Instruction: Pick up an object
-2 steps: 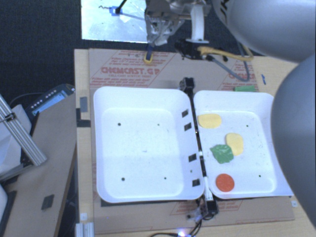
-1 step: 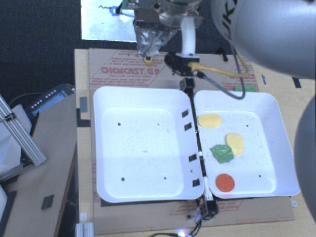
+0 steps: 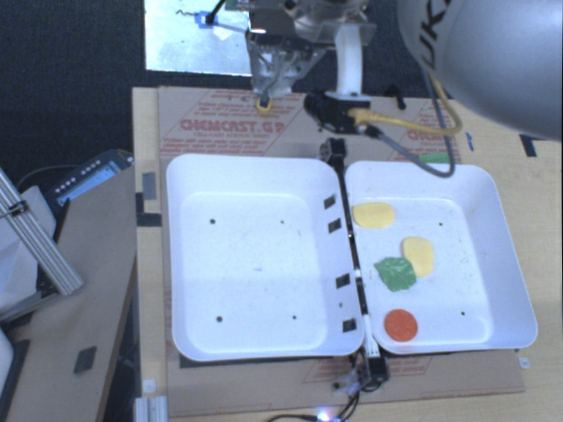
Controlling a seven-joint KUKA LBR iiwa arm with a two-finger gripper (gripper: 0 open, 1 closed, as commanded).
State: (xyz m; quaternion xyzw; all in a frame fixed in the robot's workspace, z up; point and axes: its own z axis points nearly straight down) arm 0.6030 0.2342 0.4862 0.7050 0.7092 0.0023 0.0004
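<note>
My hand [image 3: 264,95] hangs above the far edge of the tabletop [image 3: 149,262], beyond the rim of the left bin [image 3: 180,236] and well apart from every object. Its tips narrow to a point with a small yellow bit at the end; whether they are apart or together I cannot tell, and I see nothing I can call held.

Candidate objects, nearest my hand first, all lie in the right bin [image 3: 501,236], toward the viewer and to the camera's right of my hand:
- yellow oval piece [image 3: 374,215], lying alone, clear on all sides.
- second yellow piece [image 3: 420,255], touching the green piece [image 3: 396,273] at one edge.
- red round piece [image 3: 402,325], farthest off, apart from the others, near the bin's front wall.

Judgement: the yellow oval piece is the soundest target. I should come across, centre over it, then descend straight with tips spread.

Obstructions: the hinged divider [image 3: 346,236] between the bins sits just beside that piece. A yellow cable [image 3: 413,123] and grey cable [image 3: 418,158] droop over the right bin's far rim.
</note>
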